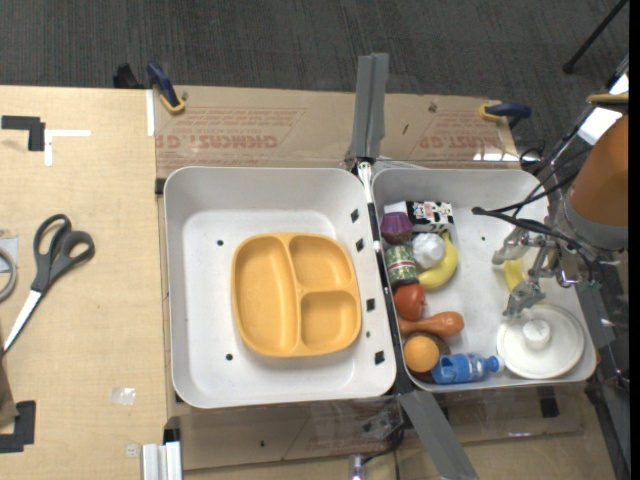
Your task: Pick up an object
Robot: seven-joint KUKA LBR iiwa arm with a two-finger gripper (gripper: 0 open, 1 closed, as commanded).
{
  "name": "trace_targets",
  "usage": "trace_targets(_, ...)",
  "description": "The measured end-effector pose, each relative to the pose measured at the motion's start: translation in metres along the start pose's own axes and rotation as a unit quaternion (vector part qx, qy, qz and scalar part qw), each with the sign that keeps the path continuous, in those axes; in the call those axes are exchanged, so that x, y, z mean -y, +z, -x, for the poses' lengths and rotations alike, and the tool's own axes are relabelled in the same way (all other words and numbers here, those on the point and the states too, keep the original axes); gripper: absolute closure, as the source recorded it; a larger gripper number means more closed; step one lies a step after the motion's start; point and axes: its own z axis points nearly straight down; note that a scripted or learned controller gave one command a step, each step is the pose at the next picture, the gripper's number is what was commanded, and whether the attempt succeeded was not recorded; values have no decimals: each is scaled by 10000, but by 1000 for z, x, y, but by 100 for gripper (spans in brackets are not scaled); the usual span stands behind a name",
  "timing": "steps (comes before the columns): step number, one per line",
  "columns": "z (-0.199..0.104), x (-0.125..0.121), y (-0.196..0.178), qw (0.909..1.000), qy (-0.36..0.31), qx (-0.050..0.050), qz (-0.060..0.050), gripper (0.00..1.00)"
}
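Left bin [190, 298]: one yellow three-compartment tray [297, 294], centred, nothing in its compartments.

Right bin [480, 183]: objects crowded along its left wall. From the far end toward the near edge: a small black-and-white carton [431, 212], a purple item [396, 227], a green can [401, 264], a banana [445, 265] with a white wad [428, 250] on it, a red tomato [408, 299], an orange drumstick-shaped toy [436, 323], an orange ball [421, 352], a blue bottle [463, 368] lying at the near edge. White round lid [541, 343] in the near right corner.

Gripper [527, 278] over the bin's right side, above a yellow piece [513, 274], just beyond the lid. Finger opening: cannot tell; nothing visibly held.

Bench [80, 168], left: scissors [48, 263].
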Motion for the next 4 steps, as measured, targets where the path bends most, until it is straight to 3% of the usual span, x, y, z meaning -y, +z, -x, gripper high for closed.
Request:
trace_targets(1,2,-1,-11,10000,-18,27,-6,100)
trace_targets(2,-61,-45,1,9956,941,-29,5,100)
trace_targets(3,-80,-25,-197,9565,2917,-9,-9,100)
trace_targets(4,-82,-7,-51,9419,3358,-24,-5,100)
